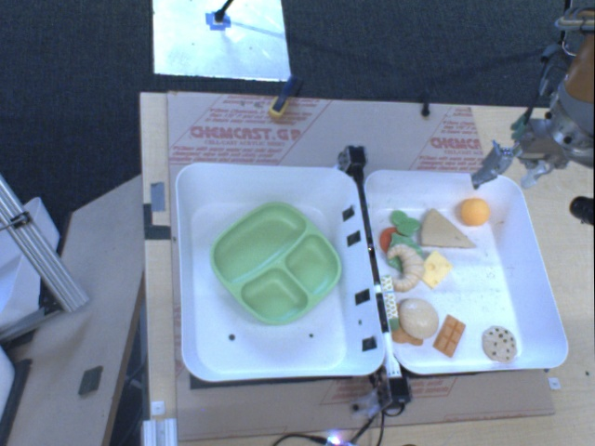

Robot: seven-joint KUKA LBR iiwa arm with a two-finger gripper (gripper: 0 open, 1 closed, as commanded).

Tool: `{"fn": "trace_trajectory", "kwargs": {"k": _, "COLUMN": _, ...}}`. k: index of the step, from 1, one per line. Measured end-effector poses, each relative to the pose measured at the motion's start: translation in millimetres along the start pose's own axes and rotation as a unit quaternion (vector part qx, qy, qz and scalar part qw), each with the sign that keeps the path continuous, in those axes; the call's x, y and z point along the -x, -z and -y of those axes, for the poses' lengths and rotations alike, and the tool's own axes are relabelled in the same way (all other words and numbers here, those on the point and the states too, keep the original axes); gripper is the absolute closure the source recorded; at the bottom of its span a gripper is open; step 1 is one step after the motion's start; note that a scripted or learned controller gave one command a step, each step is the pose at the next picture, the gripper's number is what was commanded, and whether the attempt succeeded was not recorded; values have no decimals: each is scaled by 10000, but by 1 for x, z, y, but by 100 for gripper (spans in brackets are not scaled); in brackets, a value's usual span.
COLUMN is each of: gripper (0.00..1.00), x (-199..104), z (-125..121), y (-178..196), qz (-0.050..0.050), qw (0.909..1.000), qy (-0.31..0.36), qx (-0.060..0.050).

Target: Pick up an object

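The desk (pixel 232 124) carries a protective sheet printed several times in red with "CHEMCAST GP"; the print reads clearly at the upper left and partly at the upper right behind the bins. Two shallow white bins with rounded corners sit side by side on it, touching along a black divider strip. The left bin (pixel 200 193) holds a pale green plate (pixel 275 263), smooth moulded plastic with three compartments, lying flat and turned at an angle. The right bin (pixel 535 249) holds the pickable objects, all small toy food pieces: an orange ball (pixel 475 212) near the upper right corner, a tan wedge (pixel 444 231) just beside it, a green leaf-shaped piece (pixel 404 222), a ribbed cream shrimp (pixel 405 268), a yellow cheese block (pixel 435 269) touching the shrimp, a smooth beige bun (pixel 417 319), a grooved orange wafer (pixel 450 334) and a round speckled cookie (pixel 499 344) in the lower right corner. The end effector (pixel 512 165) hangs above the upper right rim of the right bin, its two grey fingers (pixel 491 165) spread apart with nothing between them, near the orange ball but apart from it. A square reflective metal plate (pixel 220 26) lies beyond the desk at the top.
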State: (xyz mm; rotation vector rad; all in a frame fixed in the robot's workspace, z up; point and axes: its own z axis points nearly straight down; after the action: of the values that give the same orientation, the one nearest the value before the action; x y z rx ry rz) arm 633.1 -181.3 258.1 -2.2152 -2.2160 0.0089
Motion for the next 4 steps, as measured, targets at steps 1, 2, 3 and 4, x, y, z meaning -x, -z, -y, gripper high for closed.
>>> {"fn": "trace_trajectory", "kwargs": {"k": 1, "gripper": 0, "x": -1, "z": -2, "y": 8, "qz": 13, "qw": 10000, "qy": 14, "qx": 62}}
{"fn": "trace_trajectory", "kwargs": {"k": 2, "gripper": 0, "x": 1, "z": -5, "y": -46, "qz": 10, "qw": 10000, "qy": 7, "qx": 47}}
{"fn": "trace_trajectory", "kwargs": {"k": 3, "gripper": 0, "x": 0, "z": -4, "y": -107, "qz": 10, "qw": 10000, "qy": 6, "qx": 49}}
{"fn": "trace_trajectory", "kwargs": {"k": 4, "gripper": 0, "x": 5, "z": -3, "y": -149, "qz": 6, "qw": 10000, "qy": -4, "qx": 6}}
